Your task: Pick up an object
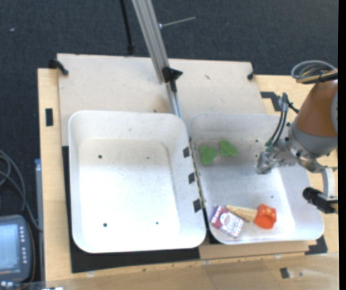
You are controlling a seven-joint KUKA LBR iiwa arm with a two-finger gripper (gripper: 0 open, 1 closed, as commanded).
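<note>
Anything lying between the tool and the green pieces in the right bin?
No. In the camera view, bare white bin floor runs from the tool to the green pieces.

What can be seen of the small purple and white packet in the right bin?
The small purple and white packet lies flat near the front-left corner of the right shallow white bin, turned at a slant. It looks like a printed wrapper, roughly rectangular; the print is too small to read. A tan cone-shaped piece touches its upper right edge.
</note>
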